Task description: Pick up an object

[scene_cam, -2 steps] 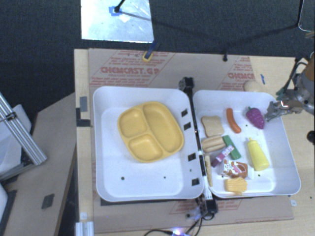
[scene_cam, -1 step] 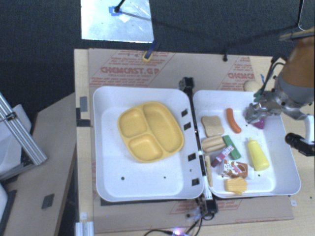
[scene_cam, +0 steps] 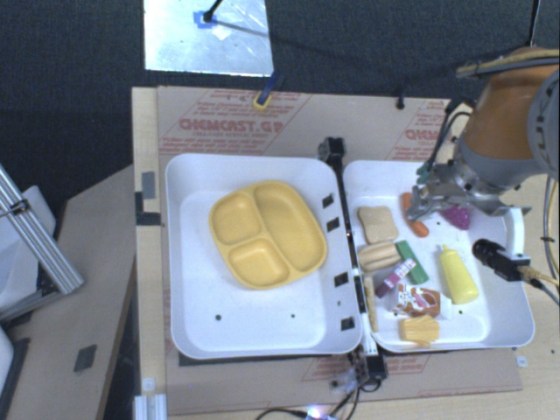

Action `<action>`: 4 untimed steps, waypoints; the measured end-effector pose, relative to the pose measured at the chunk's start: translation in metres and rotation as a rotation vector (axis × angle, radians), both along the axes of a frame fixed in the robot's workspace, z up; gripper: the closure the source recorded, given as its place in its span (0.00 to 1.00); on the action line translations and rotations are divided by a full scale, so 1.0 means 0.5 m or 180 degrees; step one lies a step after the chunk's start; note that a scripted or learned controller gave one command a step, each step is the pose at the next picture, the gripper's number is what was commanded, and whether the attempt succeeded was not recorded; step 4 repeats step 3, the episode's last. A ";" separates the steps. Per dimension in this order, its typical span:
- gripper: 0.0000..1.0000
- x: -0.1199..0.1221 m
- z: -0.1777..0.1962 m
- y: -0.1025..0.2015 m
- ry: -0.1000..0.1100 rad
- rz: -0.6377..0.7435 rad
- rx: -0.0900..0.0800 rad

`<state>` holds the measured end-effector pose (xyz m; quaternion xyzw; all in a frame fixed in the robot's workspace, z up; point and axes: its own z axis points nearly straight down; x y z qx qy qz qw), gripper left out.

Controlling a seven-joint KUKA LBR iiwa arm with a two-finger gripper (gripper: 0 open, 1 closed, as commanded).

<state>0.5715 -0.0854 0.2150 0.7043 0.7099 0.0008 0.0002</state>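
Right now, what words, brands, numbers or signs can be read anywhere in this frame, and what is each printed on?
"CHEMCAST GP": red print on the brown sheet under the bins, behind the left bin.
Same red print repeats on that sheet behind the right bin, at a slant, cut off by the arm; not readable in full.
Fainter red print at the sheet's front edge: too blurred to read.
Red and white packet in the right bin: printing too small to read.

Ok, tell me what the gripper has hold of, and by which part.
It cannot be told. The gripper is low in the right bin, right at the orange carrot, but the view does not show the carrot between its fingers.
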 end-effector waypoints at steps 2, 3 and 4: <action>1.00 -0.023 0.029 0.231 -0.0004 0.0008 0.0004; 1.00 -0.015 0.022 0.281 0.0000 -0.0003 0.0000; 1.00 -0.015 0.022 0.281 0.0000 -0.0003 0.0000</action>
